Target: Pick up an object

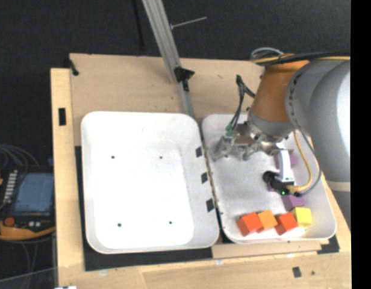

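My gripper [235,151] hangs over the upper left part of the right bin [246,185], under the orange-banded wrist. Its two grey fingers stand apart, and bare bin floor shows between them, so it is open. Along the bin's near edge lies a row of blocks: an orange-red block [251,223], an orange block [268,219], a red block [286,223] and a yellow block [303,215]. A purple piece [290,200] lies just behind them, partly covered by the arm's cable. The gripper is well up and left of the blocks.
The left bin [143,179] lies beside the right one, with a dark divider strip [208,179] between them. A slanted metal pole [164,35] rises behind the bins. The arm's grey body [324,119] covers the right bin's far right corner.
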Robot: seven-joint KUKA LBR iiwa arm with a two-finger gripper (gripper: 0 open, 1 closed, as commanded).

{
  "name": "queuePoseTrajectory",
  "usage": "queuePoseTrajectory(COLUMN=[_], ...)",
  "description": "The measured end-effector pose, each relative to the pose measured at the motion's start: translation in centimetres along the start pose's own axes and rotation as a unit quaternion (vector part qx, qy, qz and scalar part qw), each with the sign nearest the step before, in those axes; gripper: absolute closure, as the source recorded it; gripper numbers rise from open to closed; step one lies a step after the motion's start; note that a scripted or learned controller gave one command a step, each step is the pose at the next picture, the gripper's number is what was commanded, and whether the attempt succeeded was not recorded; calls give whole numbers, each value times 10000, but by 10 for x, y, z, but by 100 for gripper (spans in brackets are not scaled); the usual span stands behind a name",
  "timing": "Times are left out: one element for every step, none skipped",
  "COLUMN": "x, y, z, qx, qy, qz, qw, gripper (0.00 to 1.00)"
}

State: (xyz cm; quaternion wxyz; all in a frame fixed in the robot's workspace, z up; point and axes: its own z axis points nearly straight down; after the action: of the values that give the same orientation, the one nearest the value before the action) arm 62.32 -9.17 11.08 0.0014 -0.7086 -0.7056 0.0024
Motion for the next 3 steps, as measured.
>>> queuePoseTrajectory(x=[-1,-1,3], y=[3,6,9], z=[-15,-59,-105], qx=[-52,-54,-61], qy=[8,4,3], qz=[41,7,-34], qw=[10000,10000,10000], gripper=[100,100,100])
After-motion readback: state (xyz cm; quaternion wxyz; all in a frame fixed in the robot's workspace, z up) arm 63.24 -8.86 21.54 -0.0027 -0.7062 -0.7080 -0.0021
